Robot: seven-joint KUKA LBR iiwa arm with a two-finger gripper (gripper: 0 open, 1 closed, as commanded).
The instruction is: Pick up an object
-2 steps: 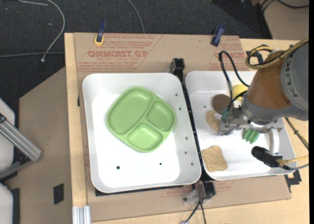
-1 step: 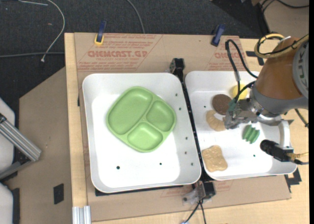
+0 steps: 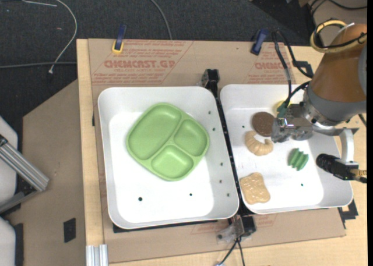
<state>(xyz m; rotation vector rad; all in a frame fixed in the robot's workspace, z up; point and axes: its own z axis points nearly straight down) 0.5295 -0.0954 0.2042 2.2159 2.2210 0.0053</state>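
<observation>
Objects for picking lie in the right-hand shallow white bin [image 3: 326, 201]: a round brown disc-shaped piece [image 3: 262, 123] near the bin's middle-left, a pale tan curved croissant-like piece [image 3: 258, 144] just below it at about 6 o'clock and touching or nearly touching it, a beige waffle-textured lump [image 3: 254, 188] farther down toward the bin's 7 o'clock corner, and a small green ridged piece [image 3: 298, 159] at roughly 4 o'clock from the brown disc, well apart from the others.

Reaching in from the 3 o'clock side, the grey arm with its orange band [image 3: 344, 55] sets its two-finger gripper [image 3: 282, 131] low over the right bin, just beside the brown disc at that disc's 3 o'clock edge and above the right end of the croissant-like piece. Whether the tool is released or clenched cannot be told, since the metal head blocks that part. No object is visibly caught in it.

At 9 o'clock from all this, the left-hand shallow white bin [image 3: 116, 189] carries a light green plastic tray with three compartments [image 3: 168, 141], turned at a slant near the bin's centre. Both bins rest on a brown cardboard sheet [image 3: 169, 61] with red printed lettering, held at its 12 o'clock edge by two blue clamps [image 3: 120, 35].
</observation>
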